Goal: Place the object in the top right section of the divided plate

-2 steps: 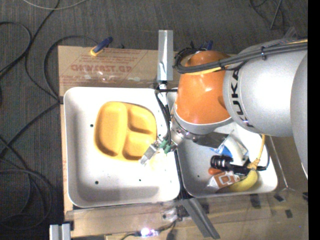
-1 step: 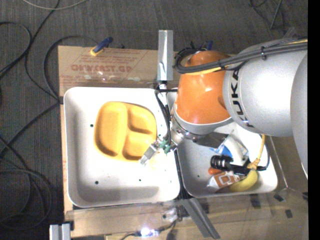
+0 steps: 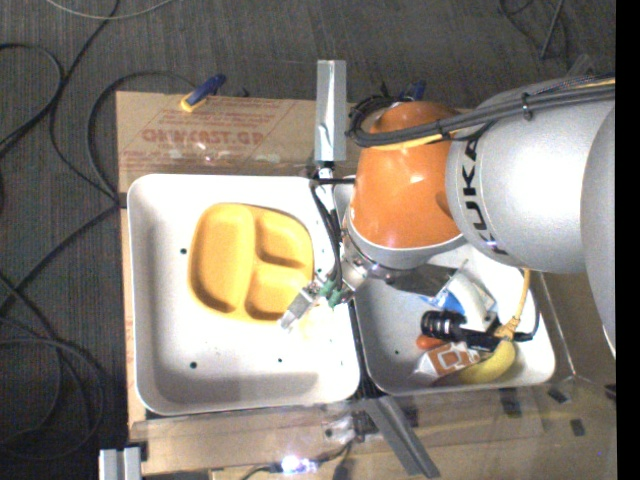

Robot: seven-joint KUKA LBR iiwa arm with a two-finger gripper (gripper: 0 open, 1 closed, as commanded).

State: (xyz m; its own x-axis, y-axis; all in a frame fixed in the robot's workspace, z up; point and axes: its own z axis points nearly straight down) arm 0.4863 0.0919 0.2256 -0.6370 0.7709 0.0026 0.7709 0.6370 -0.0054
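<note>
A yellow divided plate (image 3: 232, 258) lies in the left white bin (image 3: 170, 368), towards its back. It has one long section on the left and two smaller ones on the right. My gripper (image 3: 298, 311) hangs low over the plate's near right corner, beside the lower right section, close to the wall between the bins. It is small and partly blurred, and I make out no object in it. The grey arm with its orange band (image 3: 405, 193) covers the back of the right bin.
The right bin (image 3: 540, 363) holds a yellow banana-like object (image 3: 492, 366), an orange and white carton (image 3: 452, 360) and a blue and white packet (image 3: 462, 296). A cardboard sheet (image 3: 220, 138) with a blue clamp (image 3: 203, 91) lies behind the left bin. A metal post (image 3: 331, 113) stands between the bins.
</note>
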